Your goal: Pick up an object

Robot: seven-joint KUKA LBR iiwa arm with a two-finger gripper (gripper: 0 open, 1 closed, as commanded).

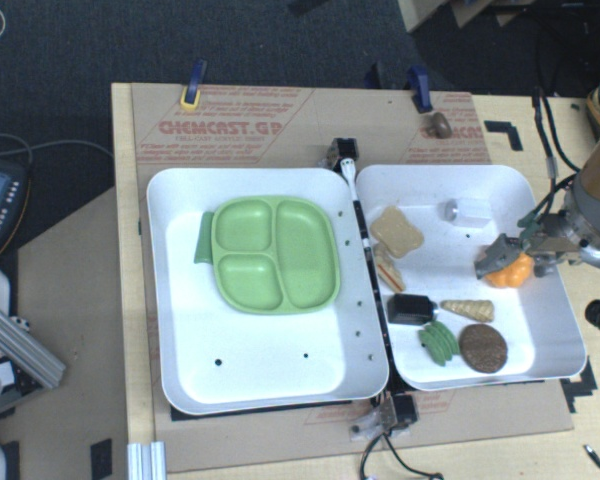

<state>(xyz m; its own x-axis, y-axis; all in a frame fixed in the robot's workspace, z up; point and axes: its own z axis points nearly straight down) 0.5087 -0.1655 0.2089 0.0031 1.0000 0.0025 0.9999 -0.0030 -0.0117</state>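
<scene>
Tabletop first: it carries two shallow white bins side by side, and I work down from there. I see the left bin holding a green divided plate toward its far side, with bare white floor along the near edge. The right bin holds the clutter. My arm reaches in over its right wall.

The end effector sits low by the right edge of that bin, and an orange object shows directly at its tip, touching or partly under it. I cannot tell how far the fingers are spread, nor whether the orange piece is actually between them or just beside them.

Smaller things next: a brown round disc near the bin's near-right corner, a tan square piece close to the left wall, a green leafy item and a black block along the near-left part, a pale cone between the black block and the disc, and a small clear piece toward the far side.

My worry from here: if the grip is off-centre on the orange object, it could squirt out against the right wall as the fingers close or as I lift. The wall is close, so a low retreat might also clip it. The cone lies near enough that a sideways nudge could disturb it.
</scene>
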